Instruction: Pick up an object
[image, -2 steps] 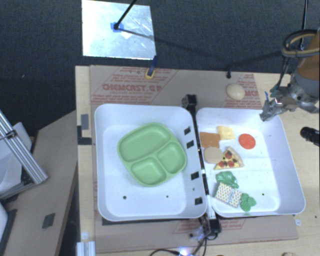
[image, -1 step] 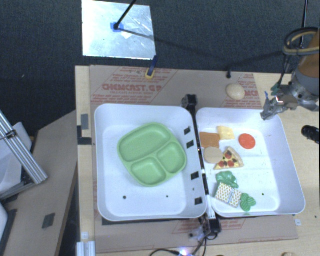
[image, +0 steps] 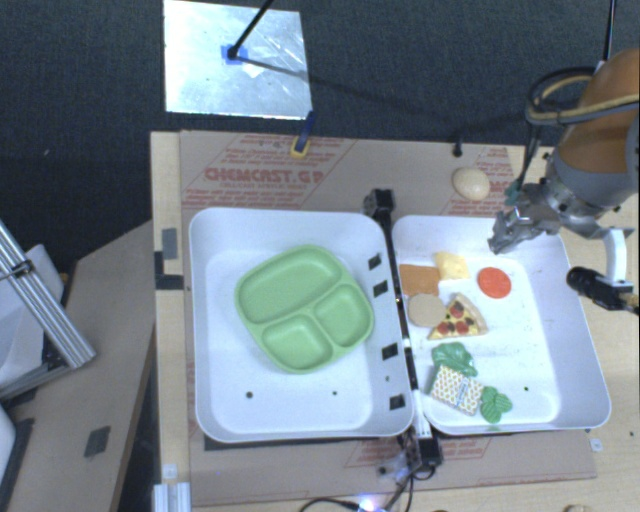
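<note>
The right bin (image: 560, 350) holds several toy foods: a tan square slice (image: 419, 279), a yellow cheese piece (image: 452, 265), a red tomato round (image: 494, 283), a pizza wedge (image: 461, 317), a beige round piece (image: 424, 310), green leafy pieces (image: 452, 355) and a checkered sandwich piece (image: 456, 390). My gripper (image: 505, 237) hangs over the bin's far edge, above and slightly right of the tomato round, with nothing seen between its fingers. The arm comes in from the upper right.
The left bin (image: 215, 390) carries a green three-compartment plate (image: 302, 308). A beige egg-like object (image: 471, 183) lies on the cardboard behind the right bin. A black bracket (image: 598, 290) juts in at the right bin's right side. A foil sheet (image: 237, 60) lies at the back.
</note>
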